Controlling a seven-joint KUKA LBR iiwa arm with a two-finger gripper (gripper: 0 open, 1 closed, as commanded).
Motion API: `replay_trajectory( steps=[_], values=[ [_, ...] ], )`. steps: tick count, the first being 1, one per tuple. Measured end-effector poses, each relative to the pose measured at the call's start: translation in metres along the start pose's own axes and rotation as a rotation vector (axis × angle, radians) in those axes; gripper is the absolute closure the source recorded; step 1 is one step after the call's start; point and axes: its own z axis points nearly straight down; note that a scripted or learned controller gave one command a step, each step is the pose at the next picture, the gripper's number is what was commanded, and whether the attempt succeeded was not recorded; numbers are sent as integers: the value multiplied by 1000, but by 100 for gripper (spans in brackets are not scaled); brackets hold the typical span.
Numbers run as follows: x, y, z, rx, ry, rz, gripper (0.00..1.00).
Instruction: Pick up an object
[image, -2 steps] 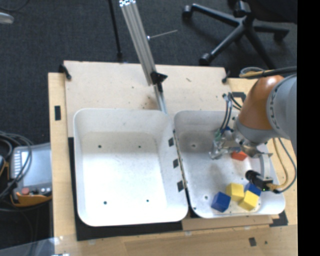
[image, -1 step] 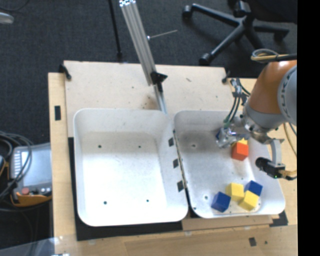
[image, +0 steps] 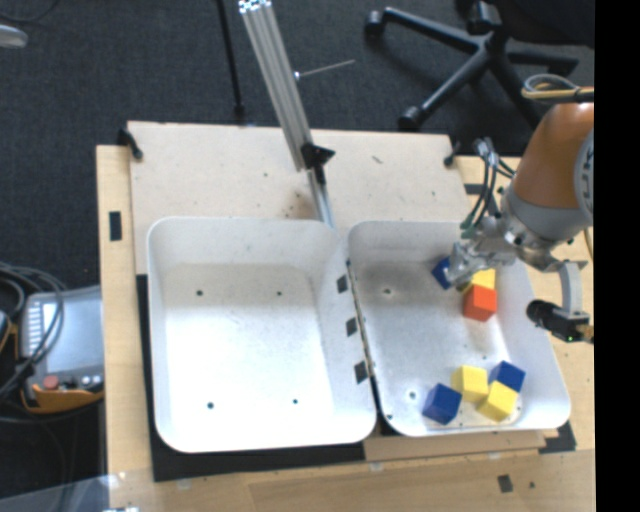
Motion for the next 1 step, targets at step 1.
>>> replay_trajectory(
  steps=[1],
  values=[
    [47, -3, -9, 5, 3, -4, 100]
  ],
)
